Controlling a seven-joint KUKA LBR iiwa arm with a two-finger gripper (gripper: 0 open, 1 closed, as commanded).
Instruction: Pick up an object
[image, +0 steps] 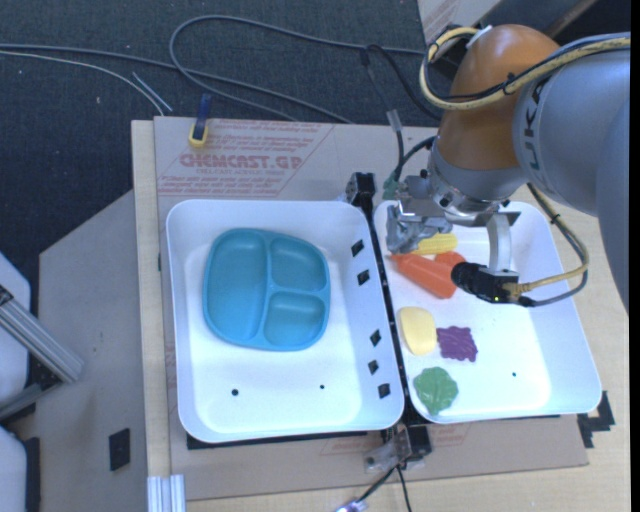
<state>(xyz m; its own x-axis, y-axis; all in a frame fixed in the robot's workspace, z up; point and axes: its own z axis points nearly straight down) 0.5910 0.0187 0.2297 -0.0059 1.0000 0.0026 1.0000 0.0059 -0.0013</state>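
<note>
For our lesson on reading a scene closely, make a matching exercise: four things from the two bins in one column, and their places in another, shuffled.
Column A:
1. blue divided plate
2. orange carrot toy
3. purple grape toy
4. green leafy toy

Column B:
a. right bin, near the front edge by the divider
b. right bin, just under the end effector
c. left bin
d. right bin, right of the pale yellow toy

Pairs: 1-c, 2-b, 3-d, 4-a
</note>
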